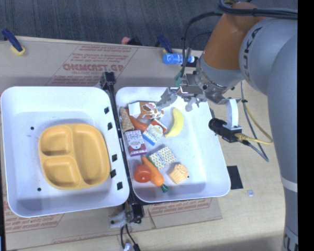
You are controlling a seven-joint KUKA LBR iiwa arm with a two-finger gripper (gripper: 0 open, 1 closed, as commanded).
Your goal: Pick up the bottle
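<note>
Camera view: bottle [146, 110] just left of spread jaws

Even, soft overhead light, slightly soft focus throughout

The two white bins [21, 156] are reading bright without blowing out, the yellow tray [73, 155] is taking a mild sheen, and the arm [272, 61] is casting only a faint shadow onto the right bin's floor; small toy items are looking grainy and a little blurred, printed text on the cardboard [89, 61] is staying barely legible, and the dark floor at the top is showing noise
</note>
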